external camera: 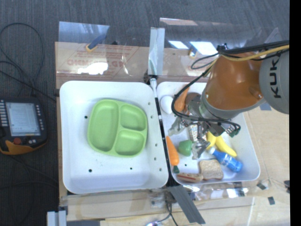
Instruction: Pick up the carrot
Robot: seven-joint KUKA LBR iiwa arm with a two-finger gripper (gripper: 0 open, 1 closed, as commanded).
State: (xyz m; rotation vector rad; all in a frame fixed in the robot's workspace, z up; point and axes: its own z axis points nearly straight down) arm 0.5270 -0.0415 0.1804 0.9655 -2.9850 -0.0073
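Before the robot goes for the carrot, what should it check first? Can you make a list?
1. Carrot in sight: ok. The carrot lies along the left wall of the right bin.
2. Carrot free on top: ok, nothing lies over it.
3. Gripper lined up: not ok. The gripper hangs to the right of the carrot, nearer the banana.
4. Gripper ready to grab: cannot tell, its tip is lost in cables and shadow.
5. Room beside the carrot: not ok. The green ball sits close on its right and the wall on its left.
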